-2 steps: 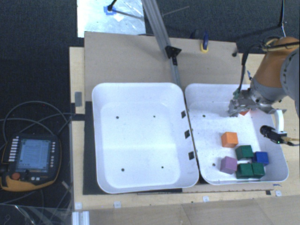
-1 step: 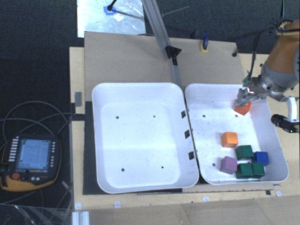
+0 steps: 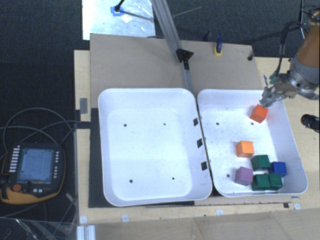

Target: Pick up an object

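In the right bin, near its far right corner, the end effector stood directly above a red-orange block, its tips meeting the block's upper edge; whether it was clamped on the block or released could not be told. Well apart, toward the near right corner, lay an orange cube, a purple cube, a blue cube and green blocks.
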`<action>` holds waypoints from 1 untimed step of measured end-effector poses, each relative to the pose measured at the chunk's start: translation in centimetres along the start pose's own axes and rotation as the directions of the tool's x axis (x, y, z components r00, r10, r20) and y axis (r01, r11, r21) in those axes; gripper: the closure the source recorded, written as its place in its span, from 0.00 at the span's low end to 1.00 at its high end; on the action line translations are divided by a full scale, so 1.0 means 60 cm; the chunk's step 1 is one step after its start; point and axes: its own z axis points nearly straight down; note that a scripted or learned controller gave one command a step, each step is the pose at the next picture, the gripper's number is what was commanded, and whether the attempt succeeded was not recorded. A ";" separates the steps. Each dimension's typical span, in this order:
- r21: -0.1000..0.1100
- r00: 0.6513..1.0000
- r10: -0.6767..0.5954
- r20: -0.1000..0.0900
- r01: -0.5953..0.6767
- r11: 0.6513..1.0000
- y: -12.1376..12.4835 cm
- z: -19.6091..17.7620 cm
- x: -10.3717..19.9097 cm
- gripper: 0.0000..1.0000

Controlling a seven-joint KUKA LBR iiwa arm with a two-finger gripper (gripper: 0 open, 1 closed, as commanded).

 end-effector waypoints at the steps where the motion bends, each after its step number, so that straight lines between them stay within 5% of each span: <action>1: -0.002 1.000 -0.002 0.000 0.002 1.000 -0.010 -0.101 0.002 1.00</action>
